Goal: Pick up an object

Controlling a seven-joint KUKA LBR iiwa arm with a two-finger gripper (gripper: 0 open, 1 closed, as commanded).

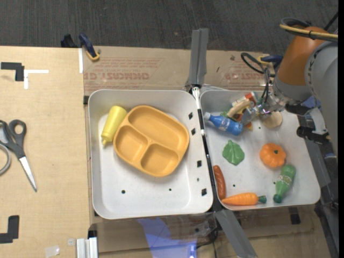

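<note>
My gripper is low over the back of the right bin, under the grey arm with its orange band. It sits among a cluster of toys: a beige and red piece to its left, a blue bottle lying just below that, and a tan round piece to its lower right. Nothing shows as lifted. Further forward lie a green leaf, an orange pumpkin, a green bottle, a carrot and a red sausage.
The left bin holds an orange divided plate and a yellow bottle beside it. Scissors lie on the bench at far left. A grey divider bar rises between the bins at the back.
</note>
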